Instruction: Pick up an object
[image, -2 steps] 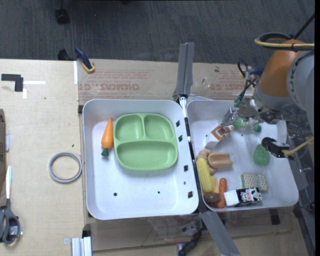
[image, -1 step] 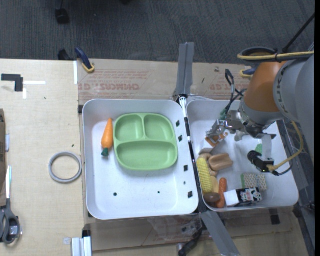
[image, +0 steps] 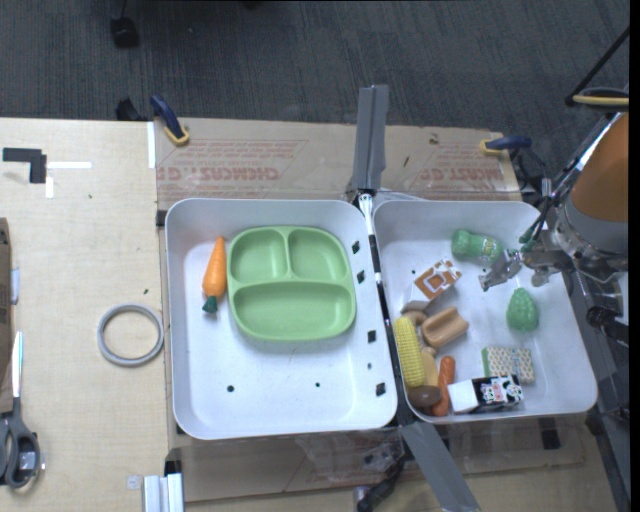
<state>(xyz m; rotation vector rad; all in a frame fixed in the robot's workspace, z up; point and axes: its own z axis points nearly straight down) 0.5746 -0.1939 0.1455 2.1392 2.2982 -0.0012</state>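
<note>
The pincer (image: 503, 270) hung over the right bin (image: 560, 395), near its far right side, and I could not tell if it was apart or together, because it was small and blurry from where I stood. Nothing showed between it. Just to its left sat a green bottle-like toy (image: 474, 245), and just below it stood a green bumpy toy (image: 522, 310) shaped like a little cone. The grey arm (image: 600, 200) with its orange part came in from the right. More toys lay in the same bin. An orange and white box (image: 438, 280) was near the middle. Below it lay a hot dog bun (image: 444, 325), and a yellow corn cob (image: 408, 352) lay along the left wall. A small orange carrot piece (image: 446, 372) and a brown round thing (image: 426, 396) were near the front, beside a black and white carton (image: 487, 393). A pale checked cracker (image: 509, 363) lay just behind that carton. The left bin (image: 270, 400) held a green plate (image: 292, 283) with three parts, and an orange carrot (image: 214, 272) lay touching its left edge. On the desk (image: 70, 260), left of the bins, lay a grey ring (image: 130, 333). Scissors (image: 18, 440) lay at the far left edge.
</note>
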